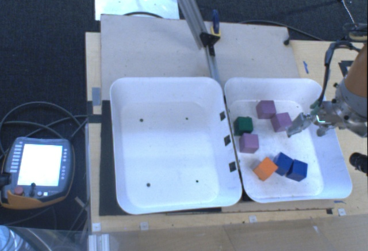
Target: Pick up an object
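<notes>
Two shallow white bins sit side by side on the bench (161,48): the left bin (123,146) and, touching it along the middle, the right bin (339,183), which holds all the cubes. The grey arm (353,91) reaches in over the right bin's far-right side, and its gripper (307,124) hangs just beside a purple cube (281,121); whether the jaws are open or closed cannot be told at this angle, and nothing is seen between them. A second purple cube (265,109) lies touching the first, up and to the left, a third purple cube (249,143) sits lower near the dividing rims, and a dark green cube (244,125) is just above that one. Toward the near edge two blue cubes (290,166) rest together with an orange cube (265,168) beside them. By my reading no pick is done yet: every cube rests on the bin floor, so closing on one and lifting it remain.
</notes>
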`<state>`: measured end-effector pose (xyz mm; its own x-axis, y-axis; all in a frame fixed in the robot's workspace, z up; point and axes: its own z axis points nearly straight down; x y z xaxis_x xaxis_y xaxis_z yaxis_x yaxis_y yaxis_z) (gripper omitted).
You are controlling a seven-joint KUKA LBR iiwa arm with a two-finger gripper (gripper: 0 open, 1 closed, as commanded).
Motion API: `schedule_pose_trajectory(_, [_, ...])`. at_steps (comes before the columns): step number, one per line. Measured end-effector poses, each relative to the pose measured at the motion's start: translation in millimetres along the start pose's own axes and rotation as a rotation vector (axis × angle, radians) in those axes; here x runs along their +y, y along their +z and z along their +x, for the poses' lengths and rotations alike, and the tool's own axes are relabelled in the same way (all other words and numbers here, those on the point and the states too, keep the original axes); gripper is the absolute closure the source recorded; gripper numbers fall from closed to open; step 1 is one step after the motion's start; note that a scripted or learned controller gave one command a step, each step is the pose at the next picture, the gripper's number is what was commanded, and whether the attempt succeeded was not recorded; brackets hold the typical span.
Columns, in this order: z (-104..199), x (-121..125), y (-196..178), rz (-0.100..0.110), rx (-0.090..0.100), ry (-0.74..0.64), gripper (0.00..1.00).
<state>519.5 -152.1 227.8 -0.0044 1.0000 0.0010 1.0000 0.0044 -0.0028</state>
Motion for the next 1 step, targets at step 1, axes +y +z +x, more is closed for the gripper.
schedule_pose_trajectory(1, [0.1,0.9,-2.2,-0.004,-0.001,0.001,0.0])
